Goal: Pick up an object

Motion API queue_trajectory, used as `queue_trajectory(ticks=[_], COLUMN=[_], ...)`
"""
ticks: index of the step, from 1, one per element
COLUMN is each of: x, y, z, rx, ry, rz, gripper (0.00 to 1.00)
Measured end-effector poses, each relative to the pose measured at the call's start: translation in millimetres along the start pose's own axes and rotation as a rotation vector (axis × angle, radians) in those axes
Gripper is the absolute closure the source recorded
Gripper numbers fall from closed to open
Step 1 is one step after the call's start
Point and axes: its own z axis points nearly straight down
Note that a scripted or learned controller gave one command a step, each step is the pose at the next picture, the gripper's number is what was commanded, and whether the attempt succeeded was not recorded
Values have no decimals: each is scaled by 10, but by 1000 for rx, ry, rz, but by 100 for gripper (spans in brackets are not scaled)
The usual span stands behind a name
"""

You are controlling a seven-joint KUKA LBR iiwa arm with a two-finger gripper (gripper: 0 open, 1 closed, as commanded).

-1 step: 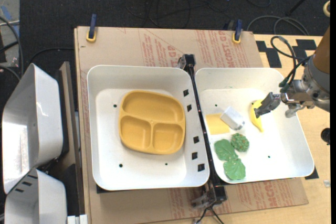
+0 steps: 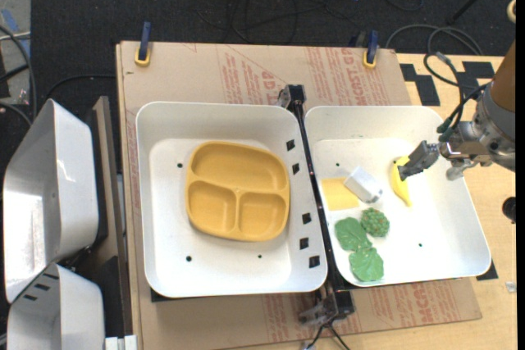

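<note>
The right bin [image 2: 459, 258] holds several small objects. A yellow banana-shaped piece [image 2: 401, 184] lies near its middle, beside a white and grey block [image 2: 362, 184] that rests partly on a flat yellow square [image 2: 338, 194]. Below these sit a green broccoli-like piece [image 2: 376, 222] and two green leafy pieces [image 2: 352, 234] [image 2: 366, 264]. My gripper [image 2: 431, 170] hangs over the right bin, reaching in from the right. It is open, with nothing between its fingers. One dark finger [image 2: 415, 161] points down-left and ends just above the top of the banana-shaped piece.
The left bin [image 2: 156, 176] holds a yellow divided plate [image 2: 238, 191]. A black divider with clips [image 2: 305, 176] runs between the bins. Both stand on a cardboard sheet [image 2: 246, 70]. White containers [image 2: 45, 193] stand off the bench at the left.
</note>
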Motion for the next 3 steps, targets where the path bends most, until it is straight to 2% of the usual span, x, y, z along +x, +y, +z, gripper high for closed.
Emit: queue_trajectory(ticks=[2, 3], x=[-187, -158], y=[-49, -89], z=[1082, 1713], rx=[5, 4], ry=[1, 2], rz=[4, 3], gripper=[0, 0])
